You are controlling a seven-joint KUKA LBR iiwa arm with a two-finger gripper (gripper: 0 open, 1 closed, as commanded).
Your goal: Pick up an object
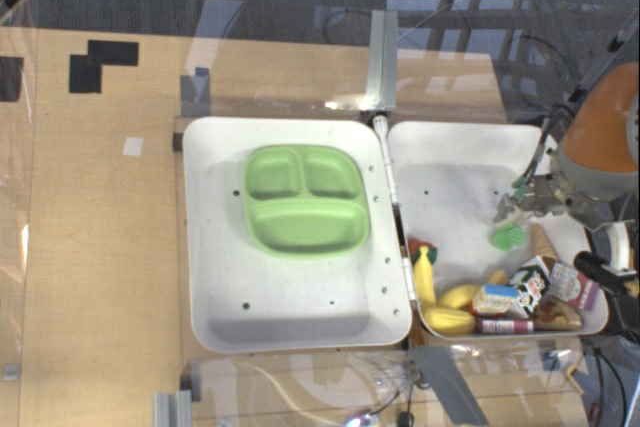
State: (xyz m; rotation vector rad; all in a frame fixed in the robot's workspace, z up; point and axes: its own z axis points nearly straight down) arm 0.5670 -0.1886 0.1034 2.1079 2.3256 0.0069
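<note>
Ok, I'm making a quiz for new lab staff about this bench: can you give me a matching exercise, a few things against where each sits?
Things:
1. divided green plate
2. banana
3. small green piece
4. gripper

Places:
A. right bin, against the left wall
B. middle of the left bin
C. over the right bin, right side
D. right bin floor, just below the gripper

Pairs: 1-B, 2-A, 3-D, 4-C

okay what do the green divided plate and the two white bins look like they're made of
Green divided plate: probably moulded plastic, matte; uniform colour, soft rounded compartment edges, no sharp glare. White bins: likely plastic or coated metal, smooth semi-matte; even white surface, rounded corners, small dark dots that may be holes or fasteners.
</note>
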